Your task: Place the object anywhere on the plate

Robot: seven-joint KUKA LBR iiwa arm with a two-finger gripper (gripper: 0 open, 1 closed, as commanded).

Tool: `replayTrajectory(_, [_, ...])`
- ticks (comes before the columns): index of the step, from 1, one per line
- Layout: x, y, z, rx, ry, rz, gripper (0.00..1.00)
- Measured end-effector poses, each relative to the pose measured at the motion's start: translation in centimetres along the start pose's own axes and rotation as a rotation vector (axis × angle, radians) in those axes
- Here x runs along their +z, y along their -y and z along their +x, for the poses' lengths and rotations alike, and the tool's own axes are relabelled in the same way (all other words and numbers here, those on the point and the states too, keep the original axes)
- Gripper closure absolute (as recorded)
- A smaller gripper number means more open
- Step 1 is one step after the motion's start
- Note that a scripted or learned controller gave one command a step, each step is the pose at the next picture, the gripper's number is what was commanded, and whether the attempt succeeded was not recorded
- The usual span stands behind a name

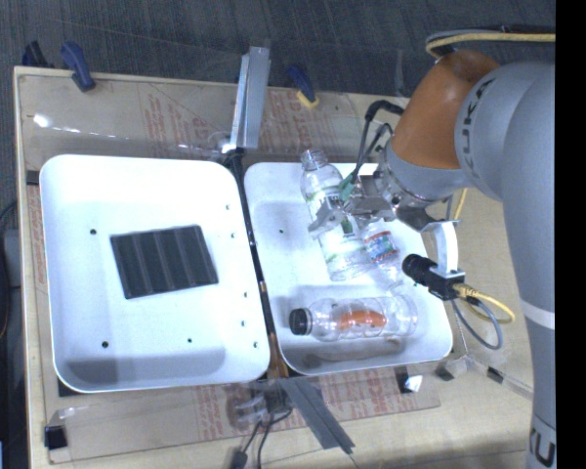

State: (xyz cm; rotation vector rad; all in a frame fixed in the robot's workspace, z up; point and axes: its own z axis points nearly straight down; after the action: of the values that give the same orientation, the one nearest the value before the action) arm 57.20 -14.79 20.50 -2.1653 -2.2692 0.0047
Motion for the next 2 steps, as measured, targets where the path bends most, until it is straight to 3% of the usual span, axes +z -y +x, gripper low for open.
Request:
replayTrajectory(1, [1.0,-6.0,6.6,-0.262,0.002,-0.002,1.00])
replayTrajectory(2, [-2.9,-2.2,13.2,-0.594,0.002,-0.001,1.00])
